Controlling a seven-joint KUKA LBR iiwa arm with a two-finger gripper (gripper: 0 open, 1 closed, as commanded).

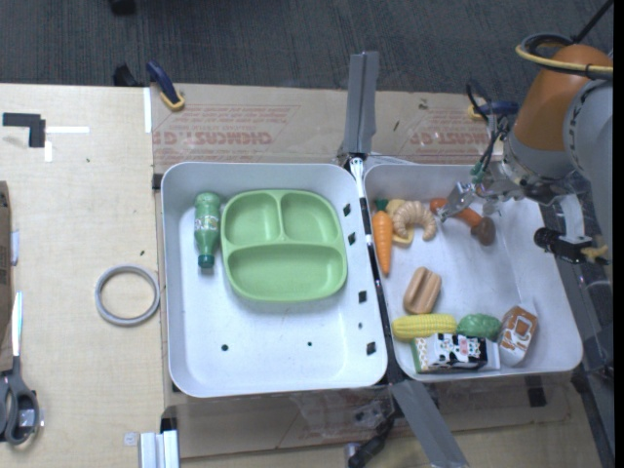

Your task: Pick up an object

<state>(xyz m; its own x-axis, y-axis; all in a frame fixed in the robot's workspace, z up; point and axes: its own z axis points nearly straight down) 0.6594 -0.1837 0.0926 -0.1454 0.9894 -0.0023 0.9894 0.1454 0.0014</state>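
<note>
Toy food lies scattered across the right bin (546, 359): an orange carrot (381, 241) against the left wall, a tan croissant-like piece (413, 217) just beside it, a hot dog (422, 290) near the middle, and along the front wall a corn cob (423, 327), a green vegetable (479, 326), a small printed carton (451, 351) and a brown packet (517, 331). A small orange-brown piece (475, 221) sits near the back, close under the arm's tool. The gripper (466, 199) hangs over the back part of this bin, between the croissant piece and the orange-brown piece; whether it is released or clenched I cannot tell, and nothing is plainly seen grasped.

The left bin (263, 359) bears a green divided plate (285, 244) with a green bottle (206, 228) just beside its left edge.

On the bench to the left lie a grey tape ring (128, 293) and scissors (18, 398).
</note>
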